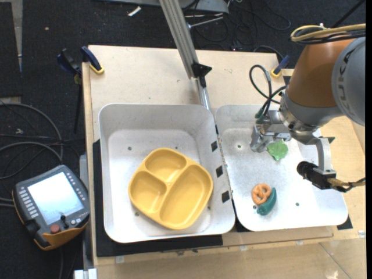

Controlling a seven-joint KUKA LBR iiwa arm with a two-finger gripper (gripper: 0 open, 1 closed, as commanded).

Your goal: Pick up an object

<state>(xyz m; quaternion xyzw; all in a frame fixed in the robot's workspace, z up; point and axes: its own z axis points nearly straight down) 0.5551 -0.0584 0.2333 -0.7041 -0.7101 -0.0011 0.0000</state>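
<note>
My hand (263,142) is over the far-left part of the right bin (331,211), metal fingers pointing down. Can't tell if it's open or closed from this angle. One small green piece (279,151), soft-looking and translucent, sits just beside the hand on its right, possibly touching; I can't see it between the fingers.

Right bin also has one orange pretzel-shaped toy (261,192) lying against one teal rounded piece (267,205), nearer the front edge, well apart from the hand.

Left bin (113,127): one yellow plastic plate (170,187), glossy, rounded, three compartments.

Both bins are shallow white trays with matte, slightly speckled floors, two in total, side by side on a pale wood bench (139,74). One grey metal pole (180,28) slants up from the seam between them. Dark floor around, with cables; one control pendant (52,205) with a lit screen sits left of the bench.
</note>
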